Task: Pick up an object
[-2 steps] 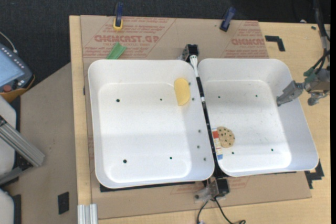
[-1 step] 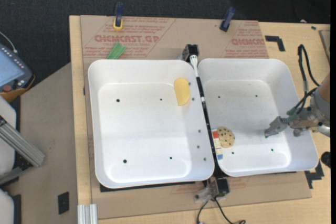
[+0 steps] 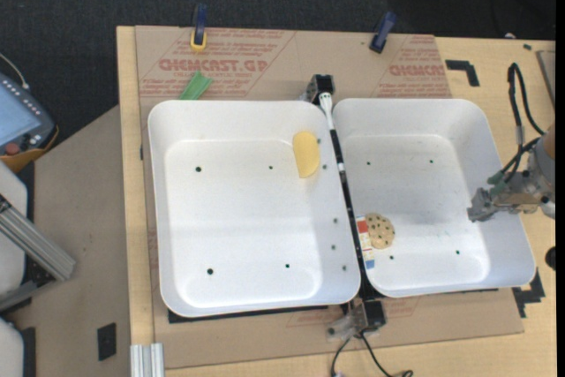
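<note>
A yellow, banana-like object (image 3: 306, 154) lies in the left bin (image 3: 177, 190), near its upper right corner by the divider. A round chocolate-chip cookie (image 3: 380, 231) rests in the right bin (image 3: 459, 124), against its left wall, with a small red, white and blue item (image 3: 365, 245) just beside and below it. My gripper (image 3: 484, 206) hangs over the right bin's right edge, far to the right of the cookie, with nothing seen between its fingers.
Both bins sit on a cardboard sheet (image 3: 265, 53) held by blue clamps (image 3: 199, 24) at the back. A green strip (image 3: 195, 86) lies behind the left bin. Black clips (image 3: 320, 87) join the bins at front and back. Cables run down the right side.
</note>
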Motion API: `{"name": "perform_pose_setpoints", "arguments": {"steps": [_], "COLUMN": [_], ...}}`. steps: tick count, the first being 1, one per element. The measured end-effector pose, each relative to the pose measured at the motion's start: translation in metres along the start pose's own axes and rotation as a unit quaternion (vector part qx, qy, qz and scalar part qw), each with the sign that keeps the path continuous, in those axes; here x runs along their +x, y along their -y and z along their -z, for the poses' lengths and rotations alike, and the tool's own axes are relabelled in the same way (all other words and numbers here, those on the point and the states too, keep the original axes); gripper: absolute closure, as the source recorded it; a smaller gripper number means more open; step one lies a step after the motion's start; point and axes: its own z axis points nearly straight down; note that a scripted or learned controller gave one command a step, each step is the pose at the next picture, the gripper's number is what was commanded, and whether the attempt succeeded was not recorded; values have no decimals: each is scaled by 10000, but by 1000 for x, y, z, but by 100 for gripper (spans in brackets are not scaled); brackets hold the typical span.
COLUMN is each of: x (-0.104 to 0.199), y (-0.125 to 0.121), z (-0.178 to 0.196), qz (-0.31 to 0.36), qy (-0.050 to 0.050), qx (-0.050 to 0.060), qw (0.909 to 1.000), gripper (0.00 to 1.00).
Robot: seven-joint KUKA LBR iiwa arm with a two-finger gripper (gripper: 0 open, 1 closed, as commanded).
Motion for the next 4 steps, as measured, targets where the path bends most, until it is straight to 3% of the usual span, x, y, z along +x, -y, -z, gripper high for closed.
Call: {"name": "perform_pose_setpoints", "arguments": {"steps": [1, 2, 3, 4], "x": [-29, 18, 43, 66], "y": [0, -29, 1, 0], "z": [58, 130, 144, 131], "qz": [0, 37, 22, 21], "qy": [7, 0, -22, -21], "qx": [-7, -23, 22, 31], "qw": [10000, 10000, 10000, 10000], "gripper": [100, 100, 100, 100]}}
